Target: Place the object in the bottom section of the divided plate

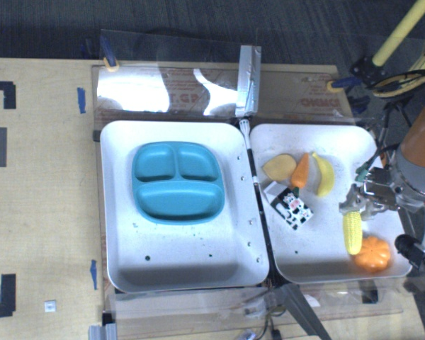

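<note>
A wooden counter (42, 211) seen from above carries two shallow white bins side by side. The left bin (127, 261) holds a blue divided plate (177, 181), set toward the bin's upper middle. The plate has two small sections along its top and one wide section along its bottom; all three show bare blue surface.

The right bin (319, 261) holds a scatter of toy items. Near its upper middle lies a tan, potato-like piece (279, 166), touching an orange carrot (300, 171) that stands at a slant, with a yellow banana (325, 174) just beside the carrot on the right. Below these lies a small black-and-white box (292, 208), tilted. Toward the bin's right side a yellow corn cob (352, 231) lies upright in the view, and a round orange fruit (372, 253) sits at its lower end, touching it.

The arm enters from the right edge, and its end effector (361, 195) hangs just above the top of the corn cob. Whether its fingers are open or closed cannot be told at this size, and nothing is clearly seen between them.
</note>
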You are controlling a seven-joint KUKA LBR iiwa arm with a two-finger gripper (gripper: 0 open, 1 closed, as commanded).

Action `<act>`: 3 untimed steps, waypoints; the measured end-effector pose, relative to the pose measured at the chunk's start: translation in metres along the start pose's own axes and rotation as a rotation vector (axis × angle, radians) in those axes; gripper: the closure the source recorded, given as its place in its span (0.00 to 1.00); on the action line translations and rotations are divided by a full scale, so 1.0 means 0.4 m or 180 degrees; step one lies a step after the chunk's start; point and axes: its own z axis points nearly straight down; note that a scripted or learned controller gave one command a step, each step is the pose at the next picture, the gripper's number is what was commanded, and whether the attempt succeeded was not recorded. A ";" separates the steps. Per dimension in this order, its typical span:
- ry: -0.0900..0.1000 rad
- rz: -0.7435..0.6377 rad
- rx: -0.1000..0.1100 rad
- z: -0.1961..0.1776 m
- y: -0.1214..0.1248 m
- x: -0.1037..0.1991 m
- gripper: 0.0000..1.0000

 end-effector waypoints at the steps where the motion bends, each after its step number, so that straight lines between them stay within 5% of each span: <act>1: 0.0000 0.0000 0.0000 0.000 0.000 0.000 0.00; 2: 0.0004 -0.0242 -0.0004 -0.045 0.088 0.194 0.00; 3: -0.0003 -0.0747 -0.0004 -0.044 0.276 0.285 0.00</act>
